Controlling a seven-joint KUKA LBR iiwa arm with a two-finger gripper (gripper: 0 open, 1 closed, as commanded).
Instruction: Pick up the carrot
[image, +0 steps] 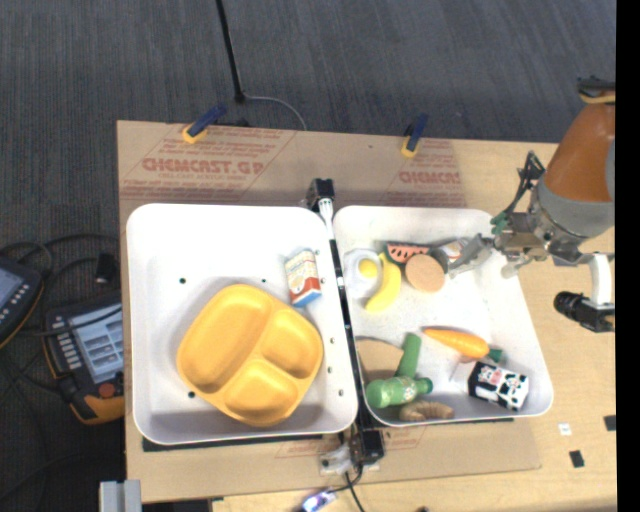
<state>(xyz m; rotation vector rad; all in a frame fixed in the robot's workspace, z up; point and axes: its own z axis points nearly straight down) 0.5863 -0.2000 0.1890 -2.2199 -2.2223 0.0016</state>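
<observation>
The orange carrot (455, 341) lies on its side in the right bin (520, 300), in the bin's lower right part, pointing left. My gripper (470, 252) hangs over the upper right part of that bin, well above and slightly right of the carrot in the view. It sits next to a round tan piece (425, 273) and has no hold on the carrot.
Around the carrot lie a green bottle (398, 388), a green stick (410, 352), a brown lump (425, 408) and a black-and-white carton (498, 385). A banana (385, 283) and a watermelon slice (405, 252) are higher up. The left bin (150, 260) holds a yellow divided plate (250, 350) and a small carton (302, 277).
</observation>
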